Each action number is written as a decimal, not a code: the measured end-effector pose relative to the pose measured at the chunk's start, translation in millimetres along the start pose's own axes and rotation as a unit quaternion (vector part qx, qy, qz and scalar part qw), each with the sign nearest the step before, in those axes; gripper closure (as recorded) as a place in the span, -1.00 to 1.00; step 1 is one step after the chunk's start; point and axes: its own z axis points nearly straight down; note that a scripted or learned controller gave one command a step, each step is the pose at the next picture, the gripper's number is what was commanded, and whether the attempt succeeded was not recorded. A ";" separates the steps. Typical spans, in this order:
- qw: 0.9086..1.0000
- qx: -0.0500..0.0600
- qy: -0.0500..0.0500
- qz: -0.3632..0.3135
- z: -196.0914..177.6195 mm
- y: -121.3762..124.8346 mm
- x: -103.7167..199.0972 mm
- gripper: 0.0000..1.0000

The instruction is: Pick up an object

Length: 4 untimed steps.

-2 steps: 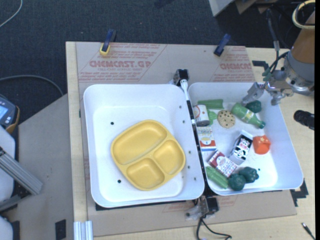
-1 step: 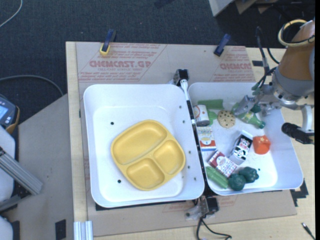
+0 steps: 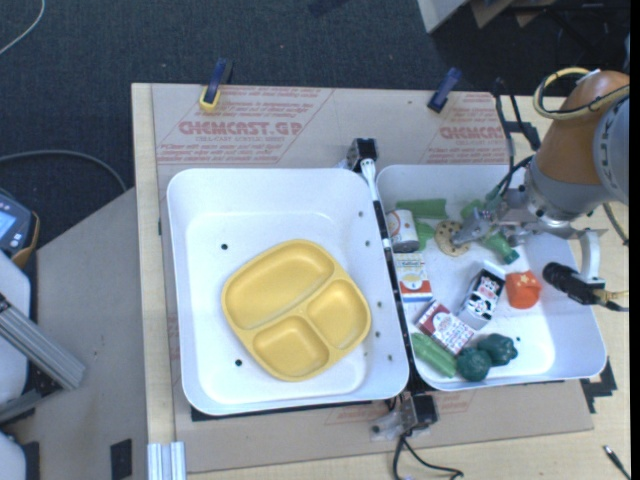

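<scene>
Jaws (image 3: 480, 230) over cluttered right bin (image 3: 580, 353)

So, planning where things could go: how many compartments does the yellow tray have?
3: the yellow tray in the left bin has one long upper-left compartment and two smaller ones, bottom and right.

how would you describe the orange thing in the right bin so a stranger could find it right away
Start at the right bin, the white one crowded with small items. Along its right half, just right of the black-and-white carton, sits the orange item. It is small and rounded, and it is the only solid orange piece there; what lies below it is green.
</scene>
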 end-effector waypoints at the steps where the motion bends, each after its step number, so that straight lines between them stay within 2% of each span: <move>1: 1.000 -0.002 -0.001 0.000 -13.9 0.6 -0.9 1.00; 2: 1.000 -0.005 -0.002 0.000 -57.5 -1.1 -1.4 1.00; 3: 1.000 -0.006 -0.002 0.000 -120.9 -4.8 -3.9 1.00; 4: 1.000 -0.004 -0.002 -0.001 -139.7 -3.9 -4.1 1.00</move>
